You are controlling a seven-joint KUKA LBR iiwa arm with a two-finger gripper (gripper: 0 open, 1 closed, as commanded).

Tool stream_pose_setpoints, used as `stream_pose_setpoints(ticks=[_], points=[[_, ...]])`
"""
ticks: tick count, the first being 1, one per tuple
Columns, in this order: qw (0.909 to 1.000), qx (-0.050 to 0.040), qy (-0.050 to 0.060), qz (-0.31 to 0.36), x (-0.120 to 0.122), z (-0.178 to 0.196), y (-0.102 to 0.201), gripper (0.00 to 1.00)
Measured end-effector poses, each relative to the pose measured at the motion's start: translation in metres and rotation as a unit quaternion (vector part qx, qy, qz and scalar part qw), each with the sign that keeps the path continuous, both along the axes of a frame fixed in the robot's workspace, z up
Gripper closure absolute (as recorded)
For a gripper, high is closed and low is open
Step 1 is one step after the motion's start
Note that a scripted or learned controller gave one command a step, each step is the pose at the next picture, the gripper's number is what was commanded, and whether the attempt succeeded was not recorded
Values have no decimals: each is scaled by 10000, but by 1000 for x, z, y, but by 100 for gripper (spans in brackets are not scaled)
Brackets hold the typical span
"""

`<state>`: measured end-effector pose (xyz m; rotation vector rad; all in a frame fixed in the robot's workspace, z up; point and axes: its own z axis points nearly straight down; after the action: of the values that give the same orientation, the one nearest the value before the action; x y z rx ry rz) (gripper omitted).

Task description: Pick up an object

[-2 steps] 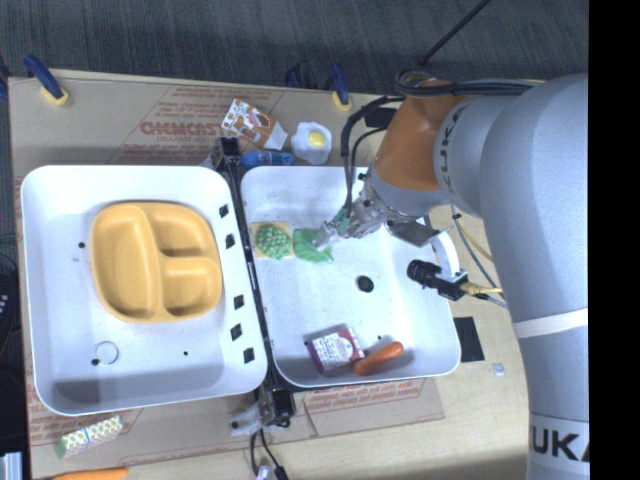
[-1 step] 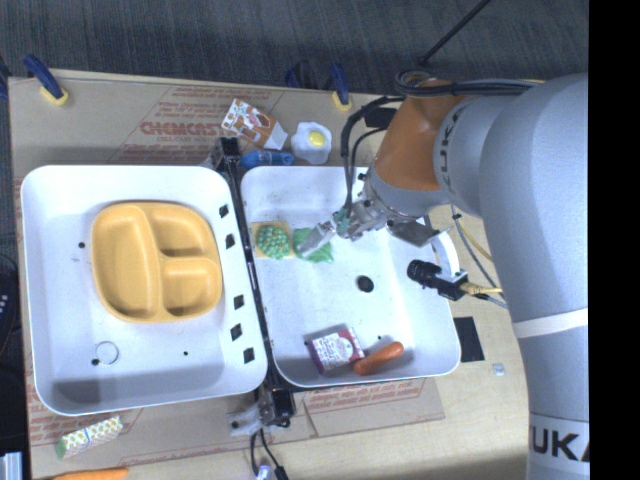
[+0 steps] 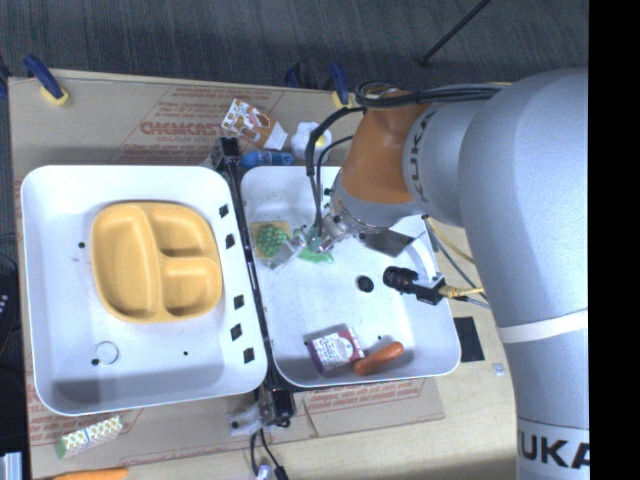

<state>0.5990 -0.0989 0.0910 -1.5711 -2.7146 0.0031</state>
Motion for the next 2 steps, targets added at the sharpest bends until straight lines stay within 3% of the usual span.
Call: stream_pose_setpoints(ticks=[1,2], points=[[9988,-7,-21,-490,58,1,-3,0],[9710,-12,-15,-2390,58,101,58,0]])
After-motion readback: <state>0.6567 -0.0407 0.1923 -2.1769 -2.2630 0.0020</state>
